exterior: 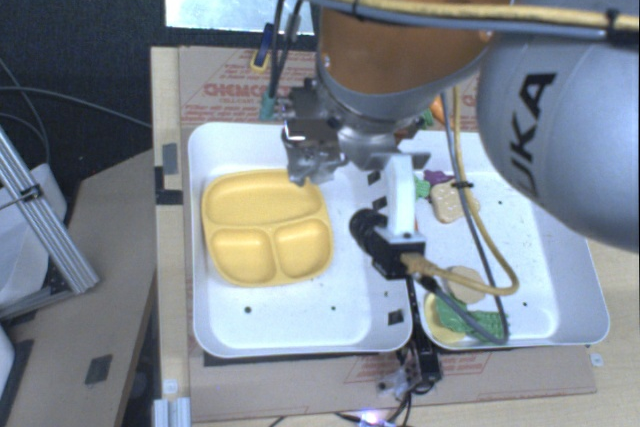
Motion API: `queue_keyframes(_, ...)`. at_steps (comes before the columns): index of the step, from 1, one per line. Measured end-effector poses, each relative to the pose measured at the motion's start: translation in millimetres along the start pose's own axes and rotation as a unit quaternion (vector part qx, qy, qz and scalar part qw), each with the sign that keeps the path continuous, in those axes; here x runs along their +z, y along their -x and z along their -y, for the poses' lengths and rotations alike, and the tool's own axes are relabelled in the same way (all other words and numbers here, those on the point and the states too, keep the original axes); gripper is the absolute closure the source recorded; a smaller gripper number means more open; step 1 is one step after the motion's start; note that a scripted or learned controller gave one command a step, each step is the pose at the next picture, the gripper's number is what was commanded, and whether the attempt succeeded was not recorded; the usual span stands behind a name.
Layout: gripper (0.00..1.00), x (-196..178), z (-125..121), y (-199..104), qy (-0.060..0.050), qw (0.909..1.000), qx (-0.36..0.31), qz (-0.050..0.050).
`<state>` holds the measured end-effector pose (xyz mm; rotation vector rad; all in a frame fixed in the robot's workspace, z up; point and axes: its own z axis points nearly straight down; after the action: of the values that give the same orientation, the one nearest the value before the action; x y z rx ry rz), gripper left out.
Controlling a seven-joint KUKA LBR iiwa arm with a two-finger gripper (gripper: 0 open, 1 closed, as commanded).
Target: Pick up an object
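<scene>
Hovering at the yellow tray's (266, 227) one o'clock rim, gripper (305, 165) spread impossible to tell, risking a glancing slip off that shallow edge.

Brown cardboard sheet (215, 85) under both bins; aluminium frame (40, 215) at left; dark backdrop (80, 5).

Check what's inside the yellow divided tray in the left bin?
The yellow tray shows three compartments with nothing visible in them. The gripper hangs over its upper right rim, so that corner is covered and can't be checked.
</scene>
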<state>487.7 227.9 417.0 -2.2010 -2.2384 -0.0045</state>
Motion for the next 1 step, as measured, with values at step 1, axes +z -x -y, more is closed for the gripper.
queue_keyframes(1, 1.0, 93.2, -93.6, 4.7, -0.002, 0.9999, 0.009, 0.003)
